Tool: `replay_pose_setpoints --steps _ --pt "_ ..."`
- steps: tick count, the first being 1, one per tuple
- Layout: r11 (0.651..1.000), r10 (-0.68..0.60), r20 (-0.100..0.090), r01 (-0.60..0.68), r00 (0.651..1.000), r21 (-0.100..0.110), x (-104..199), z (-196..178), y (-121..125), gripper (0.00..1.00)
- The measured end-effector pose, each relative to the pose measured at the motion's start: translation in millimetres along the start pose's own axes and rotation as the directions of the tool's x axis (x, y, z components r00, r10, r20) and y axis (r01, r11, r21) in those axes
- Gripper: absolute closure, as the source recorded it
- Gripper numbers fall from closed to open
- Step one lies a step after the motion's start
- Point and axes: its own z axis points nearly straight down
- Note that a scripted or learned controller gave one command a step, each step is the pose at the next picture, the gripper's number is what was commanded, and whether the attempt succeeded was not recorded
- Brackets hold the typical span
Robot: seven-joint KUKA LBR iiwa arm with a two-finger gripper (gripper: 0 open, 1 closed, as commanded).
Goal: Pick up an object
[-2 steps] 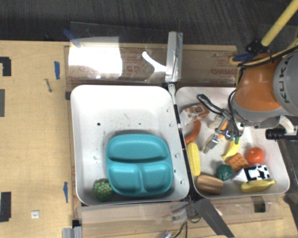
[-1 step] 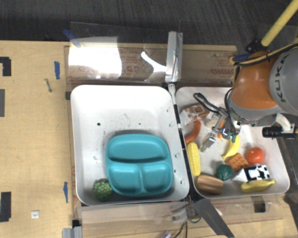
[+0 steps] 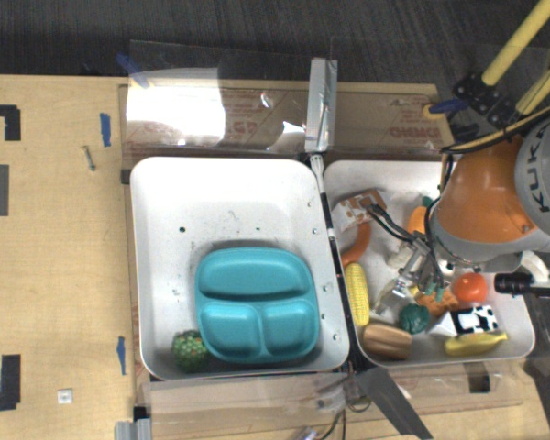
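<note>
I'm down in the right bin [image 3: 522, 333], my gripper [image 3: 406, 282] hanging just right of the corn cob [image 3: 357, 293], above a heap of toy food: a brown bread roll [image 3: 386, 339], a dark green piece [image 3: 414, 319], and what may be a carrot [image 3: 434, 294]. Whether I'm spread or pinching, I cannot tell from here. I judge this the descent; next comes closing on one piece and lifting straight up.

Left bin [image 3: 156, 246]: white, shallow — holds a teal divided tray [image 3: 255, 302] and a green bumpy ball [image 3: 190, 349] at its near-left corner
Bench [image 3: 46, 273]: tan board — black corner marks, blue tape bits
</note>
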Motion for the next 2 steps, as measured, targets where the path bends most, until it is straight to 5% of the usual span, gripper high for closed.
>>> replay_pose_setpoints --steps 1,2 --pt "0.994 0.109 0.002 -0.109 0.994 0.0 -84.9 1.1 58.0 0.0" --pt "0.991 0.134 0.0 -0.134 0.991 0.001 -51.6 0.6 41.3 0.0"
